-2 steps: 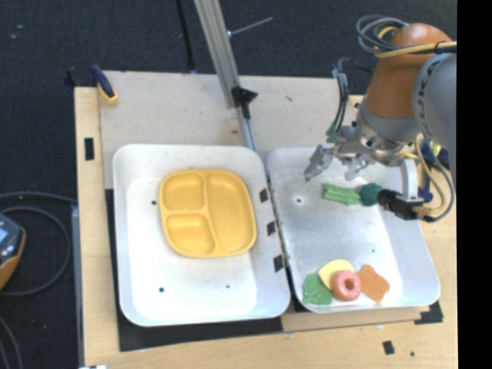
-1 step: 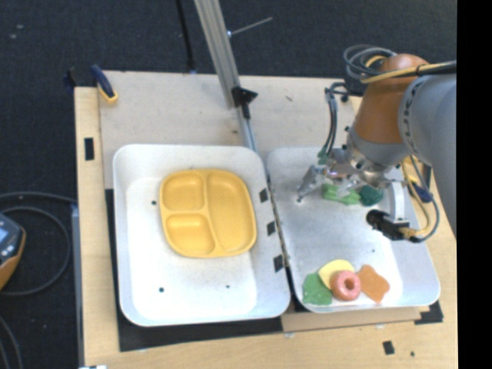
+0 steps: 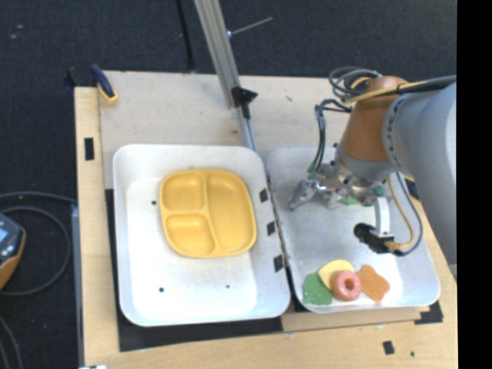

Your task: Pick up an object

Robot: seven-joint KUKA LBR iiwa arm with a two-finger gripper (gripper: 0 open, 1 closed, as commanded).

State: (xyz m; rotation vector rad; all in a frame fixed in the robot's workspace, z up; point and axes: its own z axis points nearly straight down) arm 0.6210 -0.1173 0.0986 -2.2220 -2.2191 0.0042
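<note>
Camera view: the arm (image 3: 400, 129) is reaching in from the right edge of the tabletop (image 3: 169, 106), orange band sitting above the wrist, and is hanging over the right bin (image 3: 307, 167).

The end effector (image 3: 311, 194) is sitting low over the upper-left part of the right bin, near the divide between the two bins. One metallic finger (image 3: 298, 198) is sticking out toward the left bin (image 3: 131, 206); the rest is blurring into the wrist hardware, so I cannot tell whether it is spread or pressed together. Nothing is showing between its tips. Whether it is touching the bin floor, I cannot tell either.

Objects are bunching up at the right bin's near edge, well apart from the end effector: a green piece (image 3: 315, 289), a yellow piece (image 3: 336, 270), a pink ring (image 3: 347, 285) and an orange piece (image 3: 374, 283). The ring is lying between the green and orange pieces, touching or overlapping the yellow one.

A black cable connector (image 3: 371, 238) is dangling off the wrist, over the bin between the end effector and that cluster.

The left bin is carrying a yellow divided tray (image 3: 207, 212), lying flat around its middle, three compartments facing up.

A blue-and-yellow clamp (image 3: 104, 84) is sitting at the tabletop's far-left corner.
</note>
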